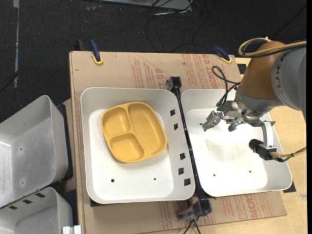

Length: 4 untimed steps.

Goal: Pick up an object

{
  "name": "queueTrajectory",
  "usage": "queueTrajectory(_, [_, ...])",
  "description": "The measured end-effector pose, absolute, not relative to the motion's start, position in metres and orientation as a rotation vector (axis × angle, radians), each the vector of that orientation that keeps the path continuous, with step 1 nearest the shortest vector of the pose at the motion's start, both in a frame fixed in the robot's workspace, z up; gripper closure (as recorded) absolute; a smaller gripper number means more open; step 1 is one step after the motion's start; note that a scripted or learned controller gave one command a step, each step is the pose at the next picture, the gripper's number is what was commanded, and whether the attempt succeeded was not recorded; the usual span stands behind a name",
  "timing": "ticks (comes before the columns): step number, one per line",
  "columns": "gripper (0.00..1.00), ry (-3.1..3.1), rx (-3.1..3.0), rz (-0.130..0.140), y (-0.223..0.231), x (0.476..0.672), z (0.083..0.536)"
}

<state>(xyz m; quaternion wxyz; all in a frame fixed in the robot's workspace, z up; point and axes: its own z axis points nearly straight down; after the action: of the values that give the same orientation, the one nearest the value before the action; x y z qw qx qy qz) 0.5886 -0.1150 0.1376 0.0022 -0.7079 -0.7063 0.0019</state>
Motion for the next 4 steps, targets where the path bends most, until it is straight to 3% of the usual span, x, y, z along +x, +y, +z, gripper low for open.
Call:
queueTrajectory(1, [0.0, -2.218, -2.222, 0.003, -0.114, 0.588, 0.09])
queueTrajectory(2, [1.0, -2.219, -2.226, -0.001, -0.114, 0.589, 0.102])
queueTrajectory(4, [1.0, -2.229, -2.222, -0.005, -0.121, 0.603, 0.217])
